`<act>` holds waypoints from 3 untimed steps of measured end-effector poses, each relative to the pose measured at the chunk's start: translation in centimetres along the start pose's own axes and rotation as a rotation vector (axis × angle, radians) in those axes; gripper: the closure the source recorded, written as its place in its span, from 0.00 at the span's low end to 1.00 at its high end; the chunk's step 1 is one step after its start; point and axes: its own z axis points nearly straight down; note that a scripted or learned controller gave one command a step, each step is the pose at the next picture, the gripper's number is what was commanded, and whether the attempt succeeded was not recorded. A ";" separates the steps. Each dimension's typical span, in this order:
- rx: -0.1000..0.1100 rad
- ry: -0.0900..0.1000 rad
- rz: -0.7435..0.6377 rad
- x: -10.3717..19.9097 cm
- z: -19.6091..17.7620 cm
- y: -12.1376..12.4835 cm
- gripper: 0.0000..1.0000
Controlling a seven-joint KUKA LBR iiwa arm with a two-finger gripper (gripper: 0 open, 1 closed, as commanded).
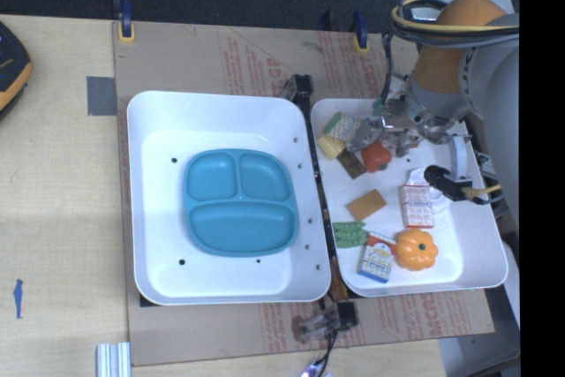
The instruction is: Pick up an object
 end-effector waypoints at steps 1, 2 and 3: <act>-0.001 -0.006 -0.001 -0.2 -1.0 -0.3 1.00; -0.001 -0.007 -0.003 -0.2 -1.0 -0.3 0.00; -0.018 -0.006 -0.001 3.3 0.3 -7.2 0.00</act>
